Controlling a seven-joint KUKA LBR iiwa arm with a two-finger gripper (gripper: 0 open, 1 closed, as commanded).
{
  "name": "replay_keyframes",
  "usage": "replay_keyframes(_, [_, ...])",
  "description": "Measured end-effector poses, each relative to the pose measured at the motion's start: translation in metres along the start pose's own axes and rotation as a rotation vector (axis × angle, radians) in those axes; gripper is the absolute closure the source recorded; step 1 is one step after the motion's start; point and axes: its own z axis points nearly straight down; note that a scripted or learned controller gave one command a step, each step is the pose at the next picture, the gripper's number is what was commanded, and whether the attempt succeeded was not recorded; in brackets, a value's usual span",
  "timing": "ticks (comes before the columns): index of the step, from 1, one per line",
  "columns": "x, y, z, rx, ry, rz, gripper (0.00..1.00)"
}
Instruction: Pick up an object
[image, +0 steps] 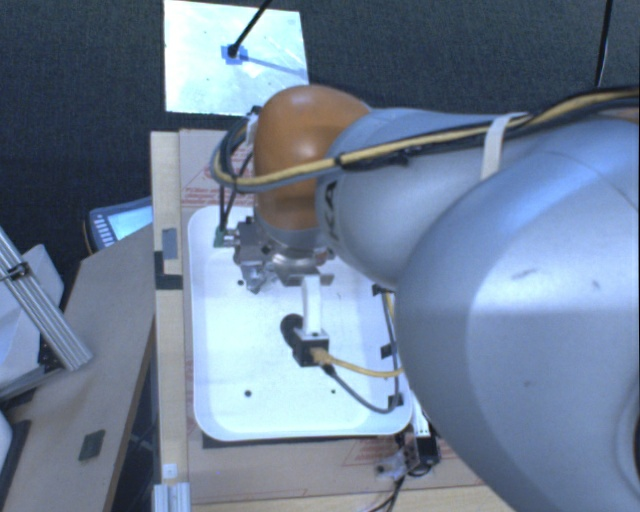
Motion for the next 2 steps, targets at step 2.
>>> replay_keyframes(2, [-0.0042, 0.0960, -0.1455, -0.012, 0.000, -0.003, 1.00])
